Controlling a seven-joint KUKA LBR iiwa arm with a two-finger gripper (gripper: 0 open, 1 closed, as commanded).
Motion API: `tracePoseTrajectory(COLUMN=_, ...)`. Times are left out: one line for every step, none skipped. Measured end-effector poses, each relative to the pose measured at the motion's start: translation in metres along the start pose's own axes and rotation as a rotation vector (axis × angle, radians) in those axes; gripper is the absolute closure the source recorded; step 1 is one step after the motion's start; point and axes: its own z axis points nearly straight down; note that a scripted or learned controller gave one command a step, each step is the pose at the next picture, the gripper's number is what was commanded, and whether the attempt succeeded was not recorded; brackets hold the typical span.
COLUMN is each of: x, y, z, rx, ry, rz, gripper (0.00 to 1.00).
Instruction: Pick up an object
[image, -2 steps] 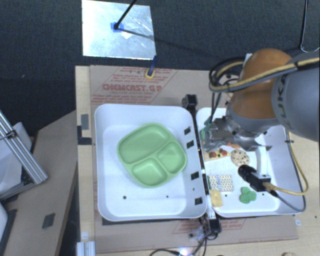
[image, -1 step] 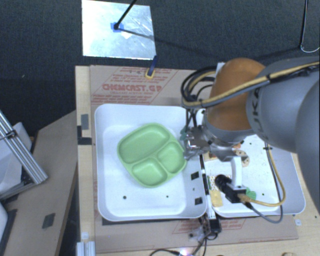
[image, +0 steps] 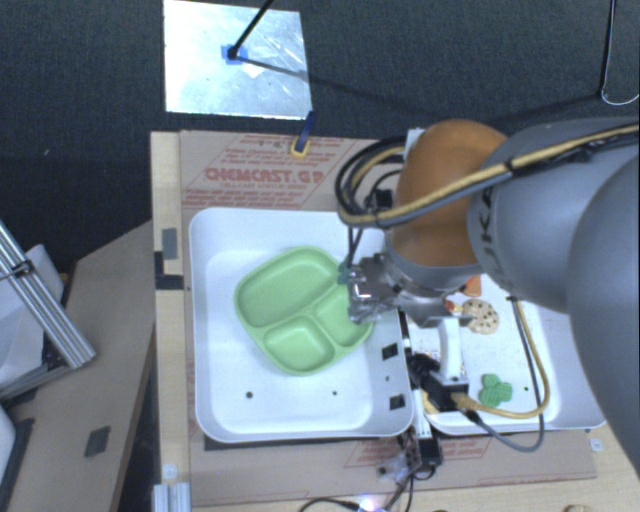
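A light green divided plate (image: 295, 308) lies in the left white bin (image: 225, 400), turned at an angle. My gripper (image: 360, 293) is low over the plate's right rim, close to the wall between the two bins. The grey arm and its orange band (image: 450, 190) cover the spot where the gripper meets the rim, so contact with the plate is hidden.
The right bin (image: 560, 400) holds a brown spotted cookie-shaped piece (image: 483, 317), a small green toy (image: 494, 390) and a small orange piece (image: 472, 288), partly under the arm. A cardboard sheet (image: 260, 175) lies under the bins, with a shiny foil square (image: 235, 60) behind it.
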Motion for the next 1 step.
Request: tracePoseTrajectory(x=-0.0134, y=0.0024, z=0.017, rx=0.001, ry=-0.003, rz=0.008, gripper=1.0)
